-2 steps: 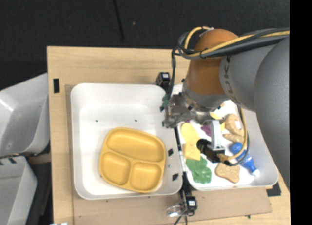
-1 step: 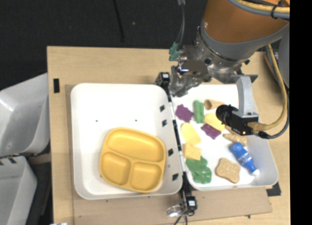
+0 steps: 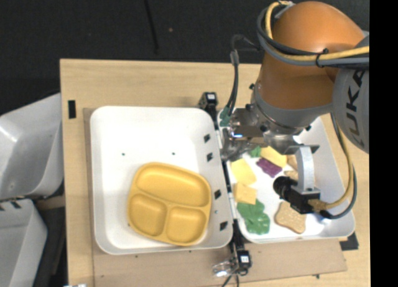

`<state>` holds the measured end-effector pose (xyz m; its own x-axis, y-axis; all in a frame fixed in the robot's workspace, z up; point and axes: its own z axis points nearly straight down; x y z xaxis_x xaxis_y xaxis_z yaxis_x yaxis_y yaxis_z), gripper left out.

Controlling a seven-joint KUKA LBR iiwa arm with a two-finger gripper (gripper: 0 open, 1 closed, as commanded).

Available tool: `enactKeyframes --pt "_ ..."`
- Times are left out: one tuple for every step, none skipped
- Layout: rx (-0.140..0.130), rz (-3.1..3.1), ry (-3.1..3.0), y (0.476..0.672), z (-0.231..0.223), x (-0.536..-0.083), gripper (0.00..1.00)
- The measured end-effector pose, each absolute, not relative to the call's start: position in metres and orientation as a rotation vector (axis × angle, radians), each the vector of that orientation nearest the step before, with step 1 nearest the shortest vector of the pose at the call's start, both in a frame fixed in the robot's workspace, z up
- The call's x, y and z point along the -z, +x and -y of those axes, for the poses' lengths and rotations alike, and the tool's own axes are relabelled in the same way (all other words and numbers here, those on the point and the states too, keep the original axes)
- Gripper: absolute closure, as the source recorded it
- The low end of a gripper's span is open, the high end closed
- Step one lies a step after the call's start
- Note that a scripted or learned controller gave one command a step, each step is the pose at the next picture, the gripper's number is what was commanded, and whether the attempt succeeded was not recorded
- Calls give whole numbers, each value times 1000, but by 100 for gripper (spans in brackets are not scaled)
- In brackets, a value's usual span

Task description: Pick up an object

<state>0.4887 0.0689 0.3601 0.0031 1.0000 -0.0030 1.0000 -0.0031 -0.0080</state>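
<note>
The arm hangs low over the right bin (image 3: 333, 233), its gripper (image 3: 239, 142) down near that bin's left wall; whether the jaws are spread or pressed together cannot be told; beneath lie a yellow block (image 3: 244, 170), a purple piece (image 3: 269, 167), a green leafy piece (image 3: 255, 218) and a toast-shaped slice (image 3: 290, 217); the left bin (image 3: 112, 130) bears a yellow divided plate (image 3: 168, 203).

We see two bins side by side: in the left bin (image 3: 112, 130) a tray (image 3: 168, 203) lies toward its near right. In the right bin (image 3: 329, 230), small pieces (image 3: 255, 198) crowd its left side, a toast slice (image 3: 290, 218) nearest us, under the arm (image 3: 298, 74).
</note>
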Motion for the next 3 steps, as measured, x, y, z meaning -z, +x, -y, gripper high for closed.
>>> enactKeyframes --pt "21 2232 -2224 491 -82 -486 100" --pt "-16 2216 -2219 489 -68 -372 100" --pt "18 2227 -2231 490 -35 -491 100"
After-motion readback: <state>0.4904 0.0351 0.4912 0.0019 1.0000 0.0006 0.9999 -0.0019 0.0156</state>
